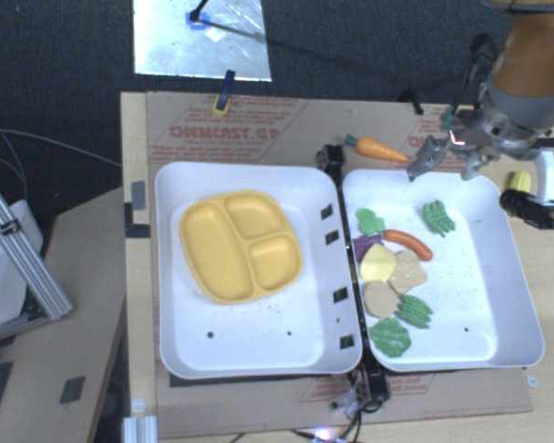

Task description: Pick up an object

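1. Gripper [451, 158] is being held at the upper right of the frame, over the top rim of the right bin [512, 247]. Fingers look spread apart, nothing is seen between them.
2. Candidate objects are lying clustered in the right bin's left-centre: green ridged piece [438, 217], sausage [409, 243], yellow piece [379, 264], tan pieces [397, 284], leafy greens [391, 337]. Carrot [380, 149] is lying outside the bins, left of the gripper.
3. Risk: a straight descent is likely landing on the rim or on bare bin floor, since no object is sitting under the fingers.
4. Risk: the cluster is packed tight, pieces touching; two items may be getting pinched or one shoved aside.
5. Risk: flat, low pieces are likely slipping out of a closing grip.
6. Yellow tray [238, 245] in the left bin [166, 275] is sitting well apart, no conflict expected.
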Robot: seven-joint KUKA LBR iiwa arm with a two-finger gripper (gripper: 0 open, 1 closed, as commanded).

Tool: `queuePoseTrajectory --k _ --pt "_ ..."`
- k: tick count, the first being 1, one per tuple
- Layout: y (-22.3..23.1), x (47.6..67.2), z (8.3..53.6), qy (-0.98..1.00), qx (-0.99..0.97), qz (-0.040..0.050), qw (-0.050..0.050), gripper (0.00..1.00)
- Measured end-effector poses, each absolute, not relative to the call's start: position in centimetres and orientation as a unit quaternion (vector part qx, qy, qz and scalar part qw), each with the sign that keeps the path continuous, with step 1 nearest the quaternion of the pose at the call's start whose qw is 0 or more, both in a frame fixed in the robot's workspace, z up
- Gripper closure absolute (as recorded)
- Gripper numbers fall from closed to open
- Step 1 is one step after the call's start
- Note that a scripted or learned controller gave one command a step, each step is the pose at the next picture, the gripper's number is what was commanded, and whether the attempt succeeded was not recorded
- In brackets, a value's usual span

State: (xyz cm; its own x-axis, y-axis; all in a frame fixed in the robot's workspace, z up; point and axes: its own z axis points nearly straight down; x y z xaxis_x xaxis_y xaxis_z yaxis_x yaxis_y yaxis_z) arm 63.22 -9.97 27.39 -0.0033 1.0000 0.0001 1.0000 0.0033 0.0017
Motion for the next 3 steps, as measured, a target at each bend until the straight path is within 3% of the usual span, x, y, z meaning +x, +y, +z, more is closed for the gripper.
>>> queuePoseTrajectory --k 1,2,3 --pt "-14.8 66.9 18.8 0.707 0.707 -0.0005 0.001 0.00" --pt "-16.7 60.6 9.2 0.706 0.708 -0.0019 -0.003 0.00" --pt "-9.5 52.5 11.2 0.709 0.705 -0.0004 -0.004 0.00"
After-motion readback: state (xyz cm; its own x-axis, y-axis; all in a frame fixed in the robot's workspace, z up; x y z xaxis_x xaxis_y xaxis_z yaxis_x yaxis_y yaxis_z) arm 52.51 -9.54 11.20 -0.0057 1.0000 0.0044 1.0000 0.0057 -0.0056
